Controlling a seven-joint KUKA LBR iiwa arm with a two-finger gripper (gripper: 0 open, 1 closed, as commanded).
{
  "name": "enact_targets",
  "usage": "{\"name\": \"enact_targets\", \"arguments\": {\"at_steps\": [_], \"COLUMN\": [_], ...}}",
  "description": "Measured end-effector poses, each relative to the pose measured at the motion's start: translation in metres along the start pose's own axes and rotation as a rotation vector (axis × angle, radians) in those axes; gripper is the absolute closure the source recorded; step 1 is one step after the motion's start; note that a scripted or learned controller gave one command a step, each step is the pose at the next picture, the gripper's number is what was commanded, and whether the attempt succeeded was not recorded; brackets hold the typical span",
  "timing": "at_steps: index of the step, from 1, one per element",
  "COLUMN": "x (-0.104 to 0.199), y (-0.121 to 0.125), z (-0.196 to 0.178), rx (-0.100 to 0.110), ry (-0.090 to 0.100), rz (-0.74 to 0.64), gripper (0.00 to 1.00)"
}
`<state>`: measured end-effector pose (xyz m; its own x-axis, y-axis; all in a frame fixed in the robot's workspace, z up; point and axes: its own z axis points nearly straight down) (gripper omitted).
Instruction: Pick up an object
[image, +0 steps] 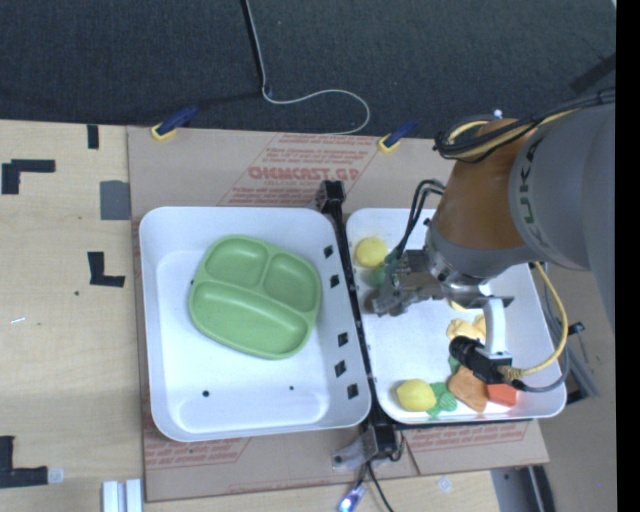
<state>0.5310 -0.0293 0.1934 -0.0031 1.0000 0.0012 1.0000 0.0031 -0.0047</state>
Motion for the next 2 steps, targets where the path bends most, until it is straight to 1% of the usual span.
{"name": "enact_targets", "arguments": {"at_steps": [1,2], "x": [0.037,0.085], "y": [0.004,-0.020], "z": [-0.152,-0.221], "rx": [-0.020,-0.010], "ry": [0.001,0.001], "rz": [-0.004,-0.005], "gripper": [1.00,1.00]}}
